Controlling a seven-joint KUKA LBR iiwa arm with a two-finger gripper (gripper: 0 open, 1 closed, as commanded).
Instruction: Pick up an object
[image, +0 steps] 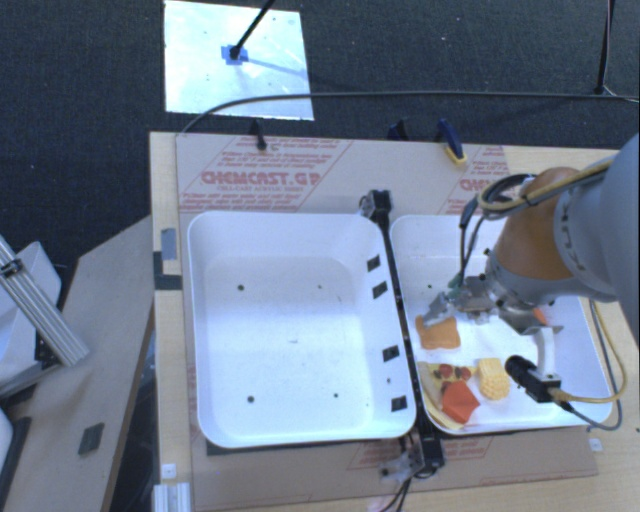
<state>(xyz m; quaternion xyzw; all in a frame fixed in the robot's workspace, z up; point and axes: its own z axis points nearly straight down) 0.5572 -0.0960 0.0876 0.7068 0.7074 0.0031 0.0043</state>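
Toast (440, 333), an orange slice, lies in the right bin (420, 240) near its left wall, and the tool (441, 313) sits right down on its top edge; whether it is spread or pinching, I cannot tell. Nearer the camera lie a red wedge (460, 401), a yellow corn piece (492, 379) and a small dark bit (447, 373). Left bin (290, 235) sits alongside on the table (330, 165).
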